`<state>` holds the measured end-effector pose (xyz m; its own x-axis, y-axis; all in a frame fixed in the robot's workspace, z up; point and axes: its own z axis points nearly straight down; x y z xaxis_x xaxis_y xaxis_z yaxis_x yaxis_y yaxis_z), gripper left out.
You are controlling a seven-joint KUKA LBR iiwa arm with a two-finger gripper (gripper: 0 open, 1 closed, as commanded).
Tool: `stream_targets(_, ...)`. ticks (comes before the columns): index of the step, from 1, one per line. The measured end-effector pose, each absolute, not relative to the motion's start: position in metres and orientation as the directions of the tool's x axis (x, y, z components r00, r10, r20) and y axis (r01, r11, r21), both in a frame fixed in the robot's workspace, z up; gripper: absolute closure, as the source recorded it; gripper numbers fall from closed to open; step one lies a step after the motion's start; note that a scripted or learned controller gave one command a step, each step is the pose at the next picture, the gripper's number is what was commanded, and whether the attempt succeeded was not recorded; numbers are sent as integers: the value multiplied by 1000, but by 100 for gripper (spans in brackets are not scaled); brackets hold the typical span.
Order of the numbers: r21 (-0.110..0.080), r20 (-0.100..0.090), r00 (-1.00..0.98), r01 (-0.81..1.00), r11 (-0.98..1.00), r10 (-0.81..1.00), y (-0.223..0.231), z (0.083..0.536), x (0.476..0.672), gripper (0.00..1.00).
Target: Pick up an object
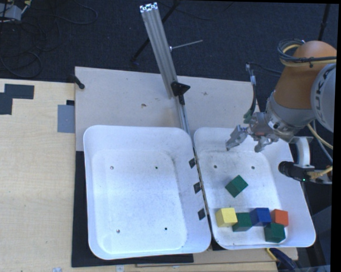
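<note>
Blocks: six lie in the right bin (301, 218), toward its near end.
Lone green block (236, 185): tilted, alone near the bin's middle.
Near row: yellow block (226, 216), green block (243, 221), blue block (261, 215), orange block (280, 217), with another green block (274, 233) nearest of all.
Gripper (249, 140): fingers spread apart, nothing between them, over the far end of the right bin, well apart from the blocks.
Left bin (135, 193): beside the right bin.

blocks (251, 218) in right bin (215, 145), near front
</note>
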<state>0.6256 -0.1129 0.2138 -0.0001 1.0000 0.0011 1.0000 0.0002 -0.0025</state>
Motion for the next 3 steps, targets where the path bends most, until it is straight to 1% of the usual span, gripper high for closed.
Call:
stream_targets(1, -4, -1, 4, 1000, -4, 1000, -170, 219, 605, 0)
stream_targets(2, 0, 0, -1, 1000, 1, 1000, -142, 89, 606, 0)
stream_targets(3, 1, 0, -1, 1000, 1, 1000, -128, 126, 608, 0)
